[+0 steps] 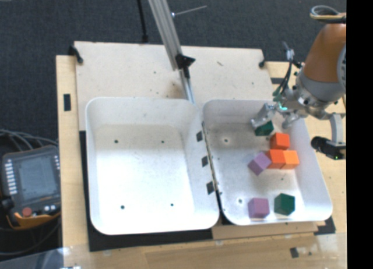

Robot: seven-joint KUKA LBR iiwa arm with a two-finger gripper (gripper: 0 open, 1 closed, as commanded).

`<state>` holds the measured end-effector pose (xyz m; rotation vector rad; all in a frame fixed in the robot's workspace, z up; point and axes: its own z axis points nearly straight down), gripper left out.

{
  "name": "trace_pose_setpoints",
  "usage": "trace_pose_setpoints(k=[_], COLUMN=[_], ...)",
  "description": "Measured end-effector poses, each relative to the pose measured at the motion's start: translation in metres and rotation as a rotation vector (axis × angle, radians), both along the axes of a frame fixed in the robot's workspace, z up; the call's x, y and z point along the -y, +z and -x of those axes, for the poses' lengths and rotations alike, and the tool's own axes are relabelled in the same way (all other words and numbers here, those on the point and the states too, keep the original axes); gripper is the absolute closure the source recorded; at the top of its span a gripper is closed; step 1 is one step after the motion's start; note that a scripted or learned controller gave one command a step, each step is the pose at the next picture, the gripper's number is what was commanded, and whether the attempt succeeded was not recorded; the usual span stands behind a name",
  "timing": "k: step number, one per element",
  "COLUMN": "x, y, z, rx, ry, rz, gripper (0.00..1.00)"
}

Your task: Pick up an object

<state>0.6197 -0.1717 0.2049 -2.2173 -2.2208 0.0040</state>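
The big grey and orange arm [322, 64] comes in from the right, over the right bin [233, 145]. Its pincer [273, 116] hangs above the far part of that bin. A small dark green block [264, 128] sits right at the tip of one finger [260, 117]. The other finger [289, 117] stands apart from it, so the pincer looks spread open. The green block touches the one finger, but I cannot tell if it is really being gripped.

Just in front of the pincer lies an orange block [280, 140]. A little nearer to the camera there are two more orange blocks [284, 158] side by side, and a purple block [259, 163] touches them on the left. Well in front of the pincer, by the near wall of the bin, sit another purple block [258, 207] and a second green block [284, 204], close together.

The left bin [145, 163] is far to the left of the pincer. Both bins rest on the desk [134, 70].
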Motion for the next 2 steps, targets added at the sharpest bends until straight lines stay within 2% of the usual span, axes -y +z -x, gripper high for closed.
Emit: trace_pose_setpoints(k=[1,2], x=[0.000,0.003], y=[0.003,-0.039], z=[-0.001,0.000], rx=[0.005,0.001], ry=[0.002,-0.002], rz=[0.002,0.002], gripper=[0.00,0.00])
